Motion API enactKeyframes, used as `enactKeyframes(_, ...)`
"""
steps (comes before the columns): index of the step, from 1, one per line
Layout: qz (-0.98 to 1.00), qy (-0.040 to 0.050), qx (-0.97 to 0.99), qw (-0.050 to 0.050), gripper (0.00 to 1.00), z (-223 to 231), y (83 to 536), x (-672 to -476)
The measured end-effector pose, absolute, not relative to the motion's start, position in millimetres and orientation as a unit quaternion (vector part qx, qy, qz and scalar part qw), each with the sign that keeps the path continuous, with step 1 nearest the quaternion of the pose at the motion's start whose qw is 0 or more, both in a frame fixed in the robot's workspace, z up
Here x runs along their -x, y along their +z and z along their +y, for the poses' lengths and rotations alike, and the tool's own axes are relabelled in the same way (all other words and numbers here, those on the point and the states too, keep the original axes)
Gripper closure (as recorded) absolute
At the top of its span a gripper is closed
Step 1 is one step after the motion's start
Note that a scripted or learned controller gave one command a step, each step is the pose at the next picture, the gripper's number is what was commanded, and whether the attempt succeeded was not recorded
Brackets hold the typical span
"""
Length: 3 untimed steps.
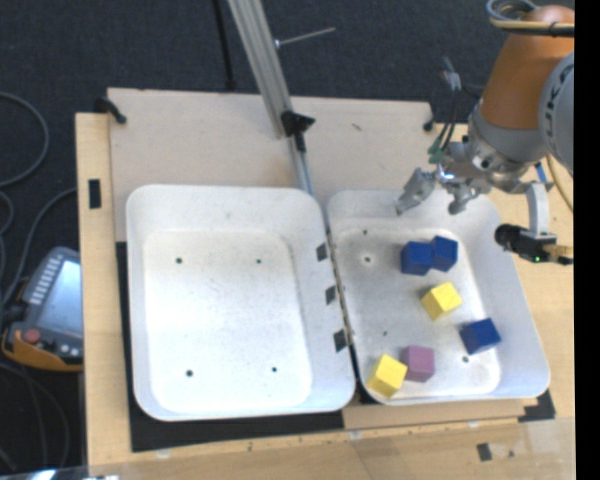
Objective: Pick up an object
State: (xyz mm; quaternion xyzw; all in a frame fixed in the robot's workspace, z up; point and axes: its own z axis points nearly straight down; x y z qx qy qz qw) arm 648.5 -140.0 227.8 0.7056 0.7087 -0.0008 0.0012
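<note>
The right bin (515, 298) holds several small blocks. Two blue blocks (427, 255) sit touching near its middle top, a yellow block (441, 300) lies below them, and another blue block (479, 335) is at lower right. A purple block (418, 362) and a second yellow block (388, 374) rest near the front rim. My gripper (435, 194) hangs over the bin's far edge, above and apart from the blue pair. Its fingers are spread open with nothing between them.
The left bin (140, 268) stands beside the right one. A slanted aluminium post (265, 58) rises behind the bins' shared edge. Cables and a teach pendant (50, 308) lie left of the bench.
</note>
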Motion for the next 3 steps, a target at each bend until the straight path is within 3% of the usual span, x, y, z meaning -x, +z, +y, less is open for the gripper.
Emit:
enactKeyframes(1, 0.707, 0.0017, -0.708, 0.007, 0.0, -186.6, 122.5, -621.7)
enactKeyframes(2, 0.708, 0.0035, -0.706, 0.011, 0.0, -188.2, 120.1, -598.0)
enactKeyframes(3, 0.707, 0.0062, -0.707, 0.016, 0.0, -191.3, 119.4, -612.4)
